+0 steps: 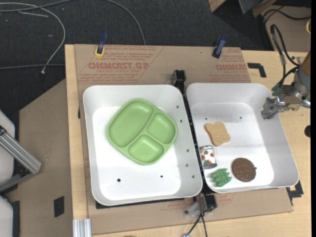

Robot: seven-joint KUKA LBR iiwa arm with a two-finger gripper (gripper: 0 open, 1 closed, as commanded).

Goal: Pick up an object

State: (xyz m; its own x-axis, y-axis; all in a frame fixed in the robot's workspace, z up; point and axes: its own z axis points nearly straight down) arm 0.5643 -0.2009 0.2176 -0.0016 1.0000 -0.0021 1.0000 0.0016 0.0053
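The right bin (276, 132) holds a tan slice of toast (217, 133), a small can with a red and white label (208, 156), a green vegetable piece (220, 177) and a round brown patty (243, 169). My gripper (270, 107) hovers at the right bin's upper right rim, well away from all of these. Nothing shows between its tips.
The left bin (98, 112) holds a green divided plate (142, 131). Black clamps sit between the bins at the back (178, 76) and the front (205, 201). Blue clips (102, 41) hold the cardboard base. Cables run near the arm at the right.
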